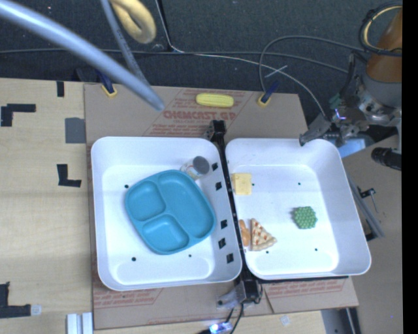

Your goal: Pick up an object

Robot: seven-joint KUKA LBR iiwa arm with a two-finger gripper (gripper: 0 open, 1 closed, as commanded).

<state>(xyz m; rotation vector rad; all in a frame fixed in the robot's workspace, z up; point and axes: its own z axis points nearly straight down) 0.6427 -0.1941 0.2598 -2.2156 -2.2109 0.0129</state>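
Note:
The right bin [326, 261] holds a yellow cheese square [242, 184], a pizza slice [262, 236] with an orange ridged piece [244, 233] beside it, and a green broccoli-like ball [304, 217]. In the left bin [111, 261] a blue divided plate [170, 211] lies flat, with a small grey-capped clear object [198, 166] at its upper right. My gripper [334, 128] hangs over the right bin's far right corner, apart from every object. Nothing shows in its grasp.
A yellow banana-shaped toy [214, 100] lies on the cardboard [183, 117] behind the bins. A grey pole [85, 49] slants across the upper left, with a yellow object [134, 18] above it. Black clips [225, 222] join the bins along their shared wall.

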